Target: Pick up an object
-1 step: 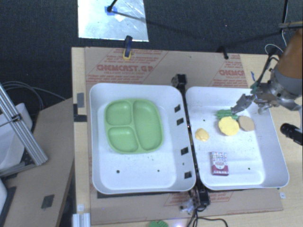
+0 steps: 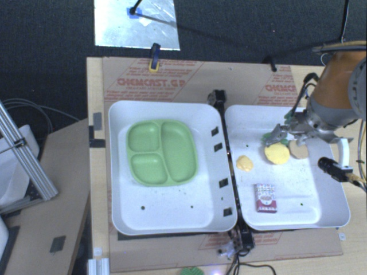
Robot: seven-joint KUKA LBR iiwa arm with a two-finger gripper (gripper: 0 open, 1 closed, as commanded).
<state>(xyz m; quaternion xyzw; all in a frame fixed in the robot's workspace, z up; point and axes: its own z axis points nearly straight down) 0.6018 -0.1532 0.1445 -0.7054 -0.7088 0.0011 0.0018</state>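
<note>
"CHEMCAST" shows on the brown board under both bins; my gripper hangs over the right bin; grip state unclear.

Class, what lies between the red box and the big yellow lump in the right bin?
Bare bin floor separates the red box from the yellow lump.

Arm cut by right edge; green object mostly hidden.
</note>
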